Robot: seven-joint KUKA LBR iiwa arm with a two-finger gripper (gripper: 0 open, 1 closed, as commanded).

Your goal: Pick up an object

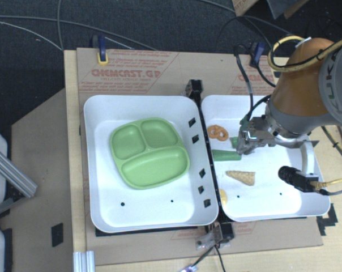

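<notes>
The hand (243,142) hangs low over a flat green stick (222,155) in the right bin (284,207); whether it grips, I cannot tell; a knotted pretzel (217,132) lies close

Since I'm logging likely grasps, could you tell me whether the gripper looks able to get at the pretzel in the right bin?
Probably yes. The pretzel lies uncovered on the right bin floor, apart from the green stick, with the gripper close beside it.
</notes>
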